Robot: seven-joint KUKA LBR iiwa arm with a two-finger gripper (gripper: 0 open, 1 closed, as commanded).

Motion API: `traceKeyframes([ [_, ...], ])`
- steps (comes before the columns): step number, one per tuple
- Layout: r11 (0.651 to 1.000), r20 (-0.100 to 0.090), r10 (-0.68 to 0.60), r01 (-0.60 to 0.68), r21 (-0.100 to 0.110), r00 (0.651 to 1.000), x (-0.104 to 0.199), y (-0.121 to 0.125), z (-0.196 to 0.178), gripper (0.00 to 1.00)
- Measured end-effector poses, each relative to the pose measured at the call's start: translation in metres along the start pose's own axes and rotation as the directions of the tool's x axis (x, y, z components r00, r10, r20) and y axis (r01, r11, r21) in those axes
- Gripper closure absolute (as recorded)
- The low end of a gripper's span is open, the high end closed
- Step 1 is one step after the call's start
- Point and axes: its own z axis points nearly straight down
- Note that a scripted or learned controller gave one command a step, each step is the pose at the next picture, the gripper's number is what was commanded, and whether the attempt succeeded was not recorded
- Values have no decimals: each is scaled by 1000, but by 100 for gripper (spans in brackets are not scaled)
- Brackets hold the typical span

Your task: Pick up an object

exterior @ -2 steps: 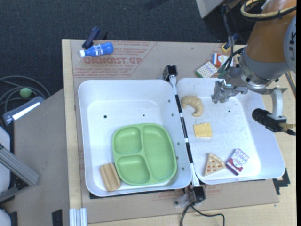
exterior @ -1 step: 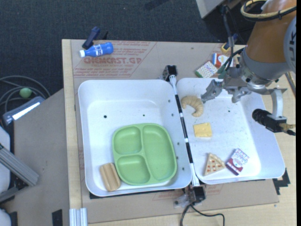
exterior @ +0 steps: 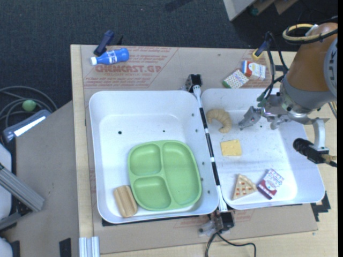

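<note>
The job has hardly begun. Nothing is picked up yet.

The gripper (exterior: 262, 118) hangs over the far part of the right bin (exterior: 305, 197). Its two fingers are spread apart, and nothing is between them. So the grab is still to do.

Four things lie in the right bin. A croissant (exterior: 221, 119) is at the far left side, near the gripper but not touching it. A cheese slice (exterior: 231, 148) lies just nearer than the croissant. A pizza slice (exterior: 243, 187) is at the near edge. A small packet (exterior: 270, 183) lies just right of the pizza.

The left bin (exterior: 107, 122) holds a green plate (exterior: 163, 174) with three parts. A piece of bread (exterior: 125, 201) lies at the plate's near left side.

The croissant looks like the closest thing to grab. I think the gripper must go down, close on a thing, and lift it. All of that is left to do.
</note>
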Motion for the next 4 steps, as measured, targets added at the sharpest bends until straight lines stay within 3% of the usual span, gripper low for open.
traceKeyframes([
  [1, 1000, -1, -1, 1, 1, 1000, 21, -12, 75, 0],
  [2, 1000, -2, -1, 1, 1, 1000, 27, -15, 92, 0],
  [3, 1000, 2, 1, -1, -10, 1000, 25, -12, 77, 100],
  [4, 1000, -2, -1, 1, 0, 1000, 8, -58, 55, 100],
])
